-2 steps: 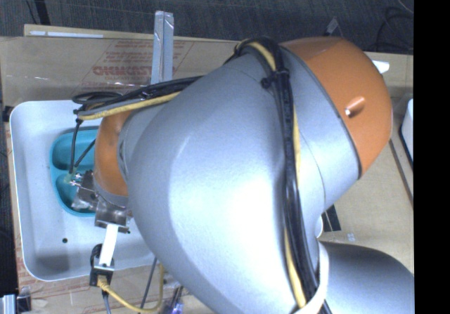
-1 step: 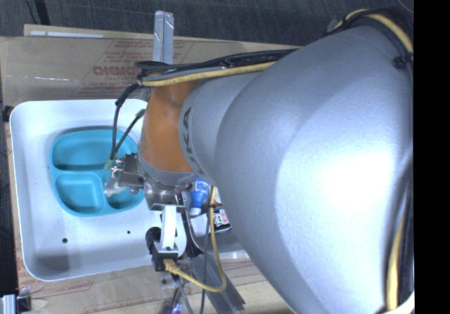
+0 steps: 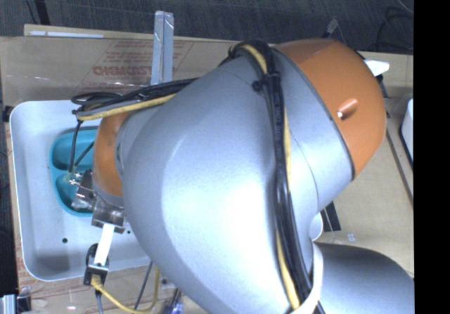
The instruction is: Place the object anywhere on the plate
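A blue plate (image 3: 65, 158) lies in the left white bin (image 3: 28, 193), towards its middle left. My grey arm (image 3: 232, 186) with its orange band (image 3: 337, 109) looms close to the camera and covers the plate's right part and most of the bench. At the arm's lower left end, the gripper (image 3: 81, 190) sits over the plate's near right edge; mostly its metal mount can be made out. The arm blocks my sight of whatever lies under it.
Cardboard with red print (image 3: 119, 60) lines the bench behind the left bin, and a metal post (image 3: 163, 38) stands there. Yellow and black cables (image 3: 119, 98) run along the arm. A white tag with a black connector (image 3: 98, 256) dangles over the bin's front rim.
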`<state>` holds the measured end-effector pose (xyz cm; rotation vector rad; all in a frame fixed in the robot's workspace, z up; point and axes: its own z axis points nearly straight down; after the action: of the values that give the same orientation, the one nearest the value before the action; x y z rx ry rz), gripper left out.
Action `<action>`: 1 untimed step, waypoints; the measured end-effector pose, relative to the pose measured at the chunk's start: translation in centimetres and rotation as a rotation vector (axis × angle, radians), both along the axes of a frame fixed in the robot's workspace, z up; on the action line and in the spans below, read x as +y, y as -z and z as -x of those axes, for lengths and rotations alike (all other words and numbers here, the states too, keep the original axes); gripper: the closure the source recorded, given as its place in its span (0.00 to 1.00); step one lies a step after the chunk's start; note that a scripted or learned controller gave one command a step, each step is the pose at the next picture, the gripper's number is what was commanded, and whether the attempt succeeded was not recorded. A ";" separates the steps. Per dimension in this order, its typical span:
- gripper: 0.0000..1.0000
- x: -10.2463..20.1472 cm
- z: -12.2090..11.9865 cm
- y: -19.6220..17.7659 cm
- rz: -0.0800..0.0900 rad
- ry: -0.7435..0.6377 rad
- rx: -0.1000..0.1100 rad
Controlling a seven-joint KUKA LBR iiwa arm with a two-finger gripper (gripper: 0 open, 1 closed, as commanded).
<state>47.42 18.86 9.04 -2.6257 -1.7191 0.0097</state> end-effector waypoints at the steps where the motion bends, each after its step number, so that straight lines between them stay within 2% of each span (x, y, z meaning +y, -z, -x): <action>1: 0.00 2.3 -0.1 -10.4 -0.002 -0.067 -0.001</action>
<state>47.50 21.15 19.39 -2.5662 -1.8056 0.0069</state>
